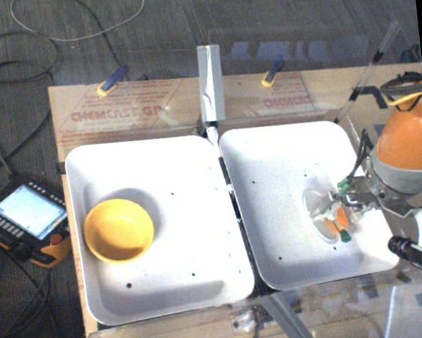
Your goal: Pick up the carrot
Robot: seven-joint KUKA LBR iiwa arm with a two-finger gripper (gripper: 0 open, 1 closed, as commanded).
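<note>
The carrot (341,220) is a small orange piece with a green end (346,237). It lies in the right white bin (285,156), near that bin's right wall. My gripper (324,213) hangs low directly over it, its translucent parts partly covering the carrot's left side. The arm's orange band (405,142) and grey wrist (394,178) come in over the bin's right rim. Whether the carrot rests on the bin floor or is gripped cannot be made out.
A yellow bowl (119,229) sits in the left bin (157,163), toward its left side. A ridge (232,200) divides the two bins. A handheld pendant (23,216) and cables lie on the floor to the left.
</note>
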